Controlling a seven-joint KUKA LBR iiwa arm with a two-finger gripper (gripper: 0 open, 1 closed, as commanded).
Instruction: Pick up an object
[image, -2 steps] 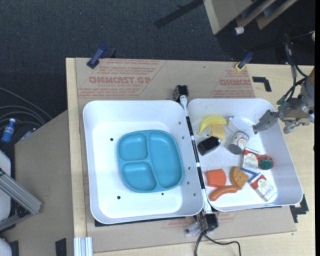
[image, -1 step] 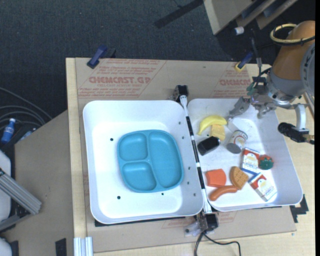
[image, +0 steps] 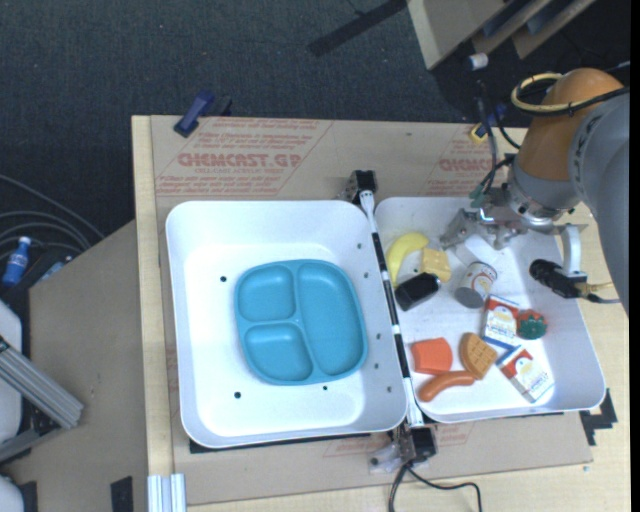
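My gripper (image: 476, 234) hangs over the back of the right bin (image: 590, 350), below the arm's orange band. It is open, and bare white bin floor shows between its fingers. Just to its front left lie a yellow banana (image: 403, 250) and a pale yellow block (image: 436, 264). A grey can (image: 474, 284) lies directly in front of it, with a black object (image: 417, 290) further left. Nearer the front are a red-and-white carton (image: 499, 322), a red-and-green fruit (image: 531, 324), an orange-red block (image: 432, 354), a brown cookie (image: 478, 353), an orange sausage (image: 445, 385) and a small carton (image: 529, 376).
The left bin (image: 190, 260) holds a blue divided plate (image: 300, 320). A black ridge (image: 383, 280) separates the two bins. A black part (image: 556, 278) juts from the arm over the right bin's right side. A blue clip (image: 194, 113) lies on the board behind the bins.
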